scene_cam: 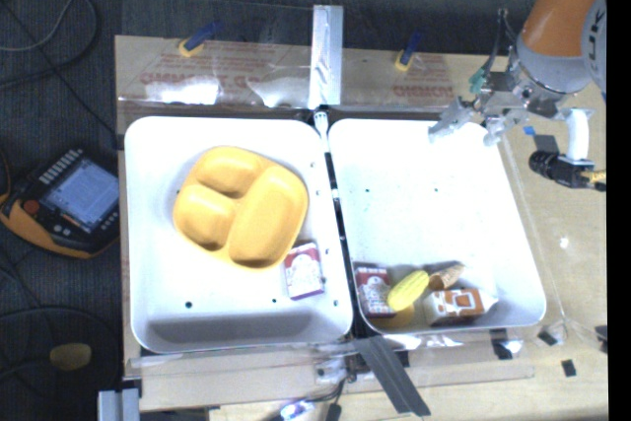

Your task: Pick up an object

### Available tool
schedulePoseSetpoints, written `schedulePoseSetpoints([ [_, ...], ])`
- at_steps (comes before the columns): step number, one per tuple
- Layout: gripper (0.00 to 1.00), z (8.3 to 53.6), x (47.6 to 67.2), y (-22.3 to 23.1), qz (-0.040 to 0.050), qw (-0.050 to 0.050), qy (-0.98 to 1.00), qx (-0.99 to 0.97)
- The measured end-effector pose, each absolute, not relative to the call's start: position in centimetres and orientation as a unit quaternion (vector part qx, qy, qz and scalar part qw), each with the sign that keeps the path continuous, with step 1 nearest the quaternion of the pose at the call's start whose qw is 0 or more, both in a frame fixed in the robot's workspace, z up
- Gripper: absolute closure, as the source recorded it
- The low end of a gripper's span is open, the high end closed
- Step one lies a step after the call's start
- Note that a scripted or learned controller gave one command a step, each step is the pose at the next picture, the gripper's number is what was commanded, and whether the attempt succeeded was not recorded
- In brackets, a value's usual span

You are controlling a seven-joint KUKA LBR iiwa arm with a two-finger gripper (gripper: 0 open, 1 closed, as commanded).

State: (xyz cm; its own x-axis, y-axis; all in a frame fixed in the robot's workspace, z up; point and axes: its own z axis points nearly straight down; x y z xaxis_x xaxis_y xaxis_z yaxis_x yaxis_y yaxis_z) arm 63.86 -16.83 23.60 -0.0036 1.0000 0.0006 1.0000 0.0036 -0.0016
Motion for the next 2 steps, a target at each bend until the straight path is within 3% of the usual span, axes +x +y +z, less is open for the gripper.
schedulePoseSetpoints([
  [1,0.0,16.2,64.8,-20.4,0.0017,0.0,-0.799,-0.602],
  [2,0.0,23.4,64.1,-22.1,0.0013,-0.002,-0.827,-0.562],
])
